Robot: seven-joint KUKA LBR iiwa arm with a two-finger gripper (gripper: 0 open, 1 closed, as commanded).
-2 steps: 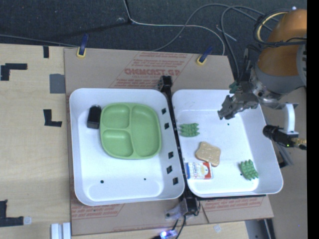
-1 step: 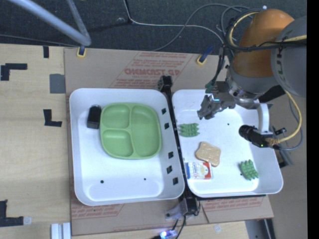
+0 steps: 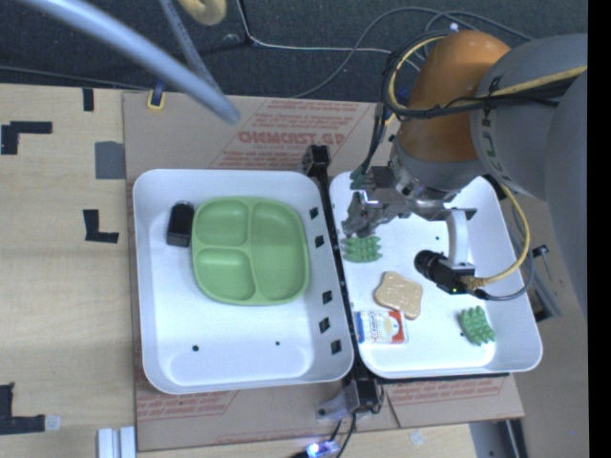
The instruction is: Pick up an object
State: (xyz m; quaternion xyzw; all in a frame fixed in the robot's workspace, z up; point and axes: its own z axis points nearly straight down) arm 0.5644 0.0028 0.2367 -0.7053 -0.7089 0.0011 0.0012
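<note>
In the right bin (image 3: 516,351) lie a green bristly piece (image 3: 363,248) near the left wall, a tan toast-shaped piece (image 3: 399,294) in the middle, a small red-and-white packet (image 3: 382,327) at the front, and a second green piece (image 3: 475,324) at the right. My gripper (image 3: 360,219) hangs over the bin's left part, directly above the first green piece, its tip just touching or nearly touching it. The arm's orange band (image 3: 449,84) sits above it.
The left bin (image 3: 162,351) holds a green divided plate (image 3: 251,250) and a small black block (image 3: 179,224) beside its left rim. A black divider (image 3: 329,256) runs between the bins. A cable (image 3: 506,265) loops over the right bin.
</note>
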